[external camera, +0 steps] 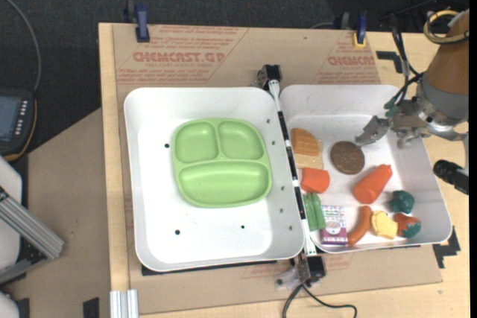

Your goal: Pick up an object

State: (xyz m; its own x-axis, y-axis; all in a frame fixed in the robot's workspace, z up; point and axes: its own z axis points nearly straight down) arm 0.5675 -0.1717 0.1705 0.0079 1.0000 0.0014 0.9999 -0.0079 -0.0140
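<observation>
1. Nearest the camera, along the right bin's [440, 223] front edge, sit a purple-and-white packet [332, 223], a small orange carrot [360, 225], a yellow piece [383, 224] and a red-and-green piece [406, 226].
2. Just beside the packet, a green stick [313, 211] lies against the divider side.
3. Behind these, a red-orange block [315, 179] sits near the divider, and a bigger orange carrot [372, 183] lies tilted in mid-bin.
4. A dark teal lump [402, 200] lies just right of that carrot.
5. A brown disc [347, 158] lies flat between the block and the big carrot, a little farther back.
6. A tan bread slice [305, 142] sits behind the block.
7. The gripper [387, 132] hangs over the bin's back right part, just right of the disc; its fingers [370, 132] look spread apart with nothing between them, though the view is coarse.
8. The arm [447, 78] enters from the right, orange band showing.
9. The left bin [149, 160] holds a green divided plate [221, 162], set flat near its middle.
</observation>
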